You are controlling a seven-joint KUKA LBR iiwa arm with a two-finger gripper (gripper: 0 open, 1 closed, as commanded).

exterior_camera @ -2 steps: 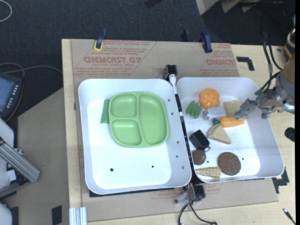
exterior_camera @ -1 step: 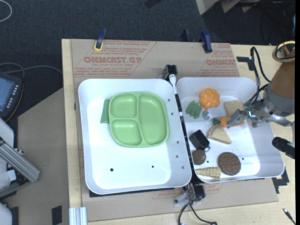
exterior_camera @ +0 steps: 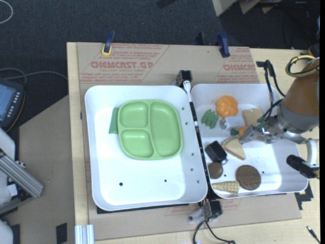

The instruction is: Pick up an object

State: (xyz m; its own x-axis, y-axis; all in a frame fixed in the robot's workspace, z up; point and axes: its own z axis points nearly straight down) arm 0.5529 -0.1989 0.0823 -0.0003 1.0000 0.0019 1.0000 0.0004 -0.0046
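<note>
1. Because the camera looks down at a slant from above the bench, we see both shallow white bins at once: the left bin (exterior_camera: 101, 151) and the right bin (exterior_camera: 277, 179), their long sides touching along a black hinged seam in the middle.
2. In the left bin lies a pale green divided plate (exterior_camera: 150, 128) with three compartments, a darker green flat piece (exterior_camera: 113, 121) tucked partly under its left edge. We judge this bin to be the drop-off side, since all the small items sit in the other one.
3. The right bin holds the candidates for picking: an orange toy pepper (exterior_camera: 226, 105) near the back, a dark green leafy toy (exterior_camera: 209, 118) just beside it, a tan bread slice (exterior_camera: 251, 117), a pale wedge (exterior_camera: 234, 148), a black block (exterior_camera: 216, 151), a small brown disc (exterior_camera: 215, 170), a larger brown cookie-like disc (exterior_camera: 248, 177), and a waffle cone (exterior_camera: 225, 187) at the front rim.
4. The arm (exterior_camera: 303, 98) reaches in from the right, its orange band above the grey wrist, hanging over the right bin's far side.
5. The gripper (exterior_camera: 254, 132) points left, low over the space between the bread slice and the wedge. We cannot tell how the claw stands, since clutter and shadow blur it.
6. We judge the arm to be lining up on a small orange and teal item (exterior_camera: 239, 131) touching or just beside the gripper tip; nothing is visibly lifted yet.
</note>
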